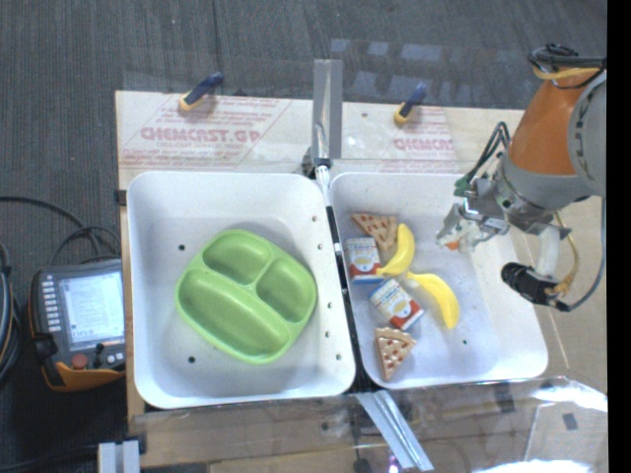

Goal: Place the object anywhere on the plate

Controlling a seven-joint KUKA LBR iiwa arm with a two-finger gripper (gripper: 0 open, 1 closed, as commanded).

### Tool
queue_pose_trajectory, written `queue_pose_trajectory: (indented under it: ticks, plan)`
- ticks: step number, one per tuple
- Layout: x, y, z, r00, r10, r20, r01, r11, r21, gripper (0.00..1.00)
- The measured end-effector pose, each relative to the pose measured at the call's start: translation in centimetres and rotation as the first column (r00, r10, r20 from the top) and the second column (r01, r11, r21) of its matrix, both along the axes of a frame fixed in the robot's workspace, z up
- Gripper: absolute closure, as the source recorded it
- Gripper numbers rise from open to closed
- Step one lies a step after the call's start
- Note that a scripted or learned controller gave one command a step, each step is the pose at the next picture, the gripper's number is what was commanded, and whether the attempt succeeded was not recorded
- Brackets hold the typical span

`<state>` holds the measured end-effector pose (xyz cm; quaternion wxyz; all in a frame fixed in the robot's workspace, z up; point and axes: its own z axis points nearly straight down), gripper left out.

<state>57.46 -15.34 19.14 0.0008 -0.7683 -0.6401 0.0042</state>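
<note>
The green plate (246, 294) lies alone in the left bin (158, 195), its three compartments bare, which suits it as the drop target. All the candidate objects sit in the right bin (513, 343), clustered toward that bin's left side: a waffle-like wedge (375, 229) at the far end, a small carton (362, 257) just beside the divider, a banana (400, 249) touching it, a second carton (395, 304), a second banana (441, 299) to its right, and another wedge (391, 350) nearest the camera. Kept together in one bin, they leave the other free for placing.

The gripper (461, 227) hangs over the right bin's far right part, to the right of the bananas and apart from them. Nothing can be seen between its fingertips, so no object looks taken yet; the tips are small and partly masked by the wrist hardware, and whether they are spread or closed cannot be told from this angle. Judging by this, the pick is yet to be done.
</note>
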Motion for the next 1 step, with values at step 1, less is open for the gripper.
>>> queue_pose_trajectory:
  ticks: [1]
  plan:
    - [1.20,7.42,-1.22,0.999,0.052,-0.001,-0.052,0.999,0.004,1.00]
